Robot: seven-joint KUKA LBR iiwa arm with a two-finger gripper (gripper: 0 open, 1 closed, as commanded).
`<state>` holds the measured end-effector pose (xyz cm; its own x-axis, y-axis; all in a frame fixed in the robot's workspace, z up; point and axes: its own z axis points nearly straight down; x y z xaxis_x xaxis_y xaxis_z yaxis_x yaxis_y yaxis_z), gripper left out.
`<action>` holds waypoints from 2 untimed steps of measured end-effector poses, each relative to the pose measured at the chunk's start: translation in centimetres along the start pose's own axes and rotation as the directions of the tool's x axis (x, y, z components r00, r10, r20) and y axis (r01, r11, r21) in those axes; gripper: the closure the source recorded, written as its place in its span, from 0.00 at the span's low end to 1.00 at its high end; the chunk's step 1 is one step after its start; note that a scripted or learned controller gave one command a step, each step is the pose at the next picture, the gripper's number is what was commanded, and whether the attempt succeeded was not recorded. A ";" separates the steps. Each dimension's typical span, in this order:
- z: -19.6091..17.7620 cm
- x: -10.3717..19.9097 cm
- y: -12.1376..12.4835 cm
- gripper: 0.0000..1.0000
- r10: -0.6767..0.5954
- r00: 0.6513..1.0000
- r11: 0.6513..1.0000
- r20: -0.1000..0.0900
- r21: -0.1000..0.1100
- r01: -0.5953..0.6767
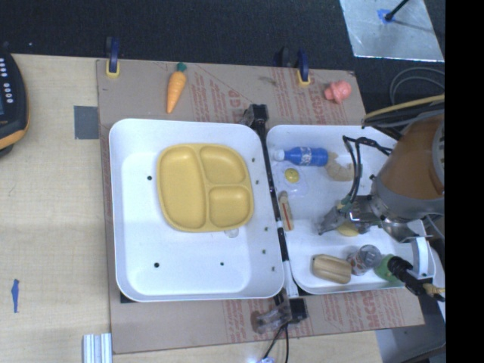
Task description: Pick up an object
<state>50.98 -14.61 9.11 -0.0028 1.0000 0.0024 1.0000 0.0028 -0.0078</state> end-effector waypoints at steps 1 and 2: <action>-0.2 0.3 7.4 0.00 -0.004 1.000 1.000 0.003 -0.012 0.004; 0.0 4.0 2.2 0.00 -0.002 1.000 1.000 0.000 0.001 0.002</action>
<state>53.21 -10.57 9.12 -0.0046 1.0000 0.0028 1.0000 0.0047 -0.0086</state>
